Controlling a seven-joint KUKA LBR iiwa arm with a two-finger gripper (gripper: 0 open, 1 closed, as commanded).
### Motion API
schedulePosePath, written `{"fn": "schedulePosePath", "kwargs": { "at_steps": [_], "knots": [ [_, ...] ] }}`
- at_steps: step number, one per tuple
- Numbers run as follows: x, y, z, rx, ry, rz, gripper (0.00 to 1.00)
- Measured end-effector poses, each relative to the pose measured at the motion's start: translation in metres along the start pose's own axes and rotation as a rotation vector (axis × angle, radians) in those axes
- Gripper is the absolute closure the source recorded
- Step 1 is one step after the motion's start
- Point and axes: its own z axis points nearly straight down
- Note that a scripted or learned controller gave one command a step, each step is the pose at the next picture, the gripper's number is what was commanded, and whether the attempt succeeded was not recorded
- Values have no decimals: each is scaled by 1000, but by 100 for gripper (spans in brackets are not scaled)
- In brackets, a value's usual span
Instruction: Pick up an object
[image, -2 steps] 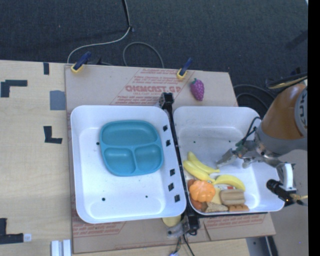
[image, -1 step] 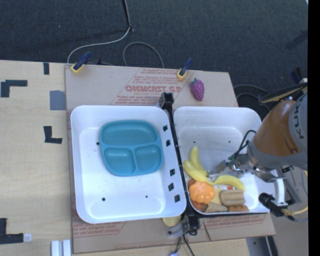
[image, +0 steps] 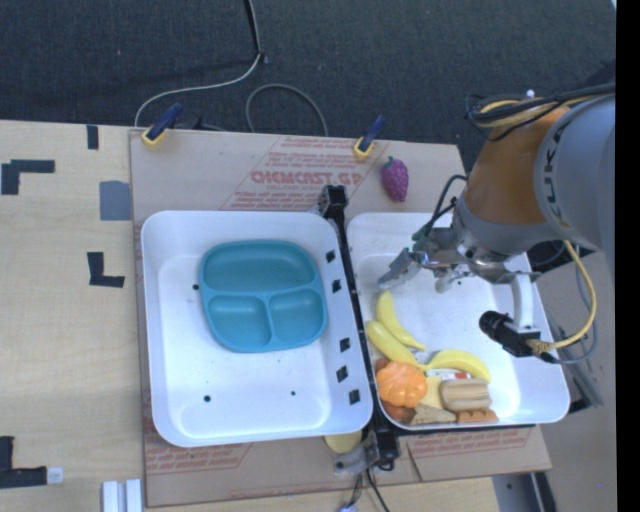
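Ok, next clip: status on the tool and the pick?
Tool over right bin, holding nothing. Bananas, orange fruit and other food heaped at the bin's near end, untouched. Nothing in the way.

light: bright, even | shadows: soft | focus: slightly soft, perhaps low resolution
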Motion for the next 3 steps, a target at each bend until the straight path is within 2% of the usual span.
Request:
{"fn": "schedulePosePath", "kwargs": {
  "at_steps": [1, 3],
  "knots": [
    [23, 28, 14, 13, -1, 9, 0],
    [22, 26, 13, 15, -1, 12, 0]
  ]
}}
